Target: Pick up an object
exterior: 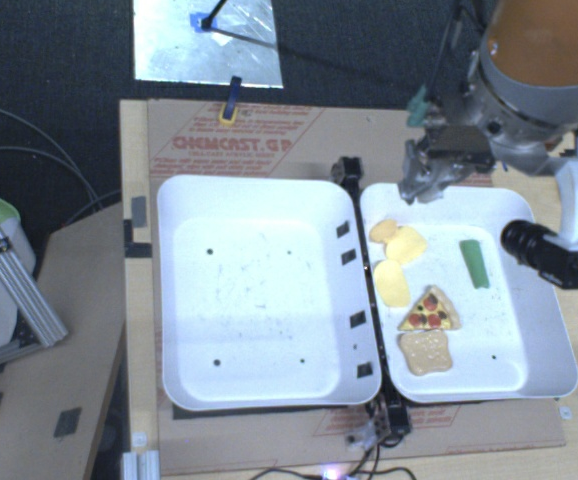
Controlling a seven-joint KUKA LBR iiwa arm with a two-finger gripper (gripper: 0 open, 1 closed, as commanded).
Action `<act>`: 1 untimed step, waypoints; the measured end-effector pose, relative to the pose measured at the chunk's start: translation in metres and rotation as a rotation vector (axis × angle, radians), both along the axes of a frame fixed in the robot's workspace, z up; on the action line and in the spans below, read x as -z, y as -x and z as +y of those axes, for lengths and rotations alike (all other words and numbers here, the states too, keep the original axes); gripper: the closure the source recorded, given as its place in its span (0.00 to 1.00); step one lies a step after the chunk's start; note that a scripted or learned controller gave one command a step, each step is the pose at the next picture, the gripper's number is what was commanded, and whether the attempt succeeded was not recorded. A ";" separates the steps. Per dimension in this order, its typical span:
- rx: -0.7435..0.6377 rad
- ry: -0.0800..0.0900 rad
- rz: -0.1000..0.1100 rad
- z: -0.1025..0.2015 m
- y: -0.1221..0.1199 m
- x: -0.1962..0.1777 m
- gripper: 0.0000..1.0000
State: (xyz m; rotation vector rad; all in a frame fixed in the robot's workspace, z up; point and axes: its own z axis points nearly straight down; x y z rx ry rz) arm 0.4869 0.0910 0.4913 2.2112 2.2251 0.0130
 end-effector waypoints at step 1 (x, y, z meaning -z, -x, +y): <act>0.005 0.003 0.013 0.008 0.000 0.081 1.00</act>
